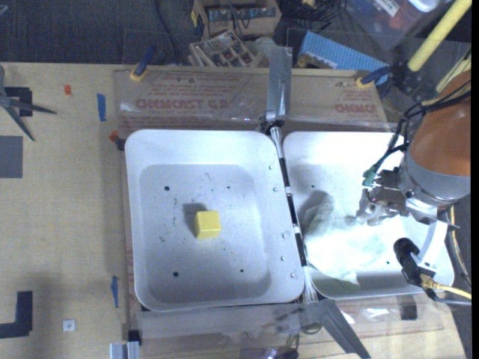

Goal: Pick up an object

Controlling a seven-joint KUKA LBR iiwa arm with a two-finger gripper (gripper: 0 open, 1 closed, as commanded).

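Jaws [372, 209] hang low over the right bin [329, 152], at the right of the frame, on the grey arm [441, 163]. Whether they are apart or together cannot be told, and nothing shows between them. To pick well, they should centre over one object and descend straight. A yellow block [208, 224] sits in the left bin [150, 163]; a pale grey object [317, 209] lies near the jaws.
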